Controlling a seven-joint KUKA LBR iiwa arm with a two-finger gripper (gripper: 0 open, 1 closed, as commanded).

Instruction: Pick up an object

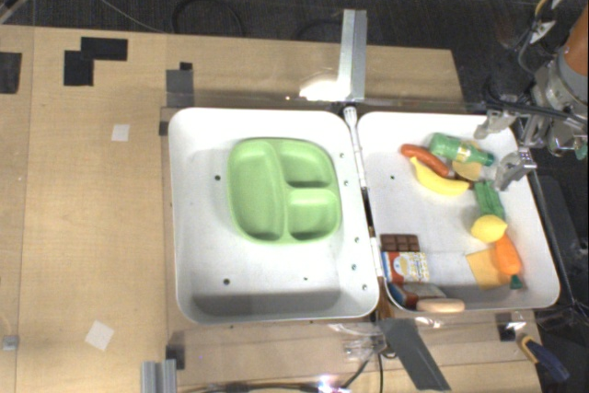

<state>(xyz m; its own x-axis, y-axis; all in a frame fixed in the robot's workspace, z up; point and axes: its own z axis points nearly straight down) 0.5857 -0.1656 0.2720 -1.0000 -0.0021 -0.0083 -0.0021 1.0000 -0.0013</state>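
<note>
The right bin (543, 225) holds several toy foods: a green bottle (449, 145), a red chili (423, 156), a yellow banana (440, 183), a green cucumber (487, 199), a lemon (489, 229), a carrot (507, 257) and a cheese wedge (481, 269). My gripper (502, 146) hangs over the bin's far right corner, just right of the bottle. It is open, its two fingers spread apart with nothing between them.
A chocolate bar (399, 243), a small carton (410, 267) and a tan bun (442, 306) lie at the right bin's near left corner. The left bin (198, 271) holds a green divided plate (281, 189). A metal post (353, 55) stands behind the bins' divider.
</note>
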